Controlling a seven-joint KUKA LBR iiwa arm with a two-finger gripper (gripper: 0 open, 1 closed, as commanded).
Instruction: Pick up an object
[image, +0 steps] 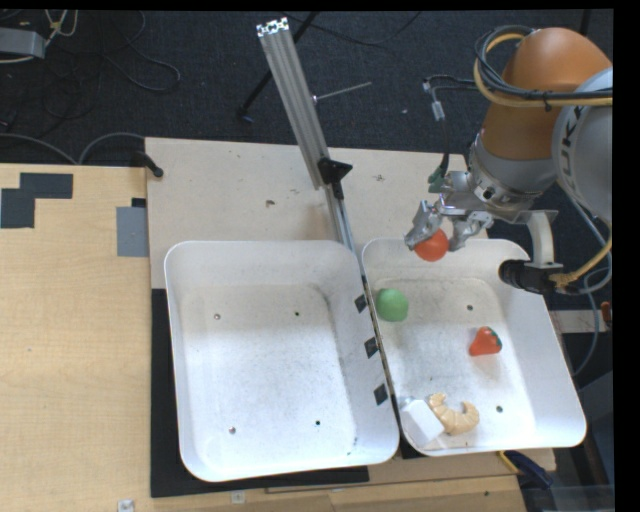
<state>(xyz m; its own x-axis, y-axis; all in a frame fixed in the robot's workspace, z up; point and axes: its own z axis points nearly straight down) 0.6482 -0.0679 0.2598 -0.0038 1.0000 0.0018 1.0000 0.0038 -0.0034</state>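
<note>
At the near edge of the right-hand shallow white plastic bin (560, 400), a pale tan, knobbly curled piece (456, 415) lies beside a small white block (420, 420) in the bin's front left corner. Farther in, a small red wedge-shaped object (485, 342) rests on the speckled floor toward the right wall, and a green ball (392, 305) sits close to the divide between the two bins. The left-hand shallow white bin (200, 270) lies alongside on the light wooden worktop (230, 185). At the far rim of the right bin, the metal two-finger end effector (436, 238) of the grey arm with an orange band (545, 90) hangs above the bin, its fingers pinching a small round orange-red object (432, 246), lifted clear of the bin floor. A slanted aluminium rail (300, 110) rises behind the bins.
</note>
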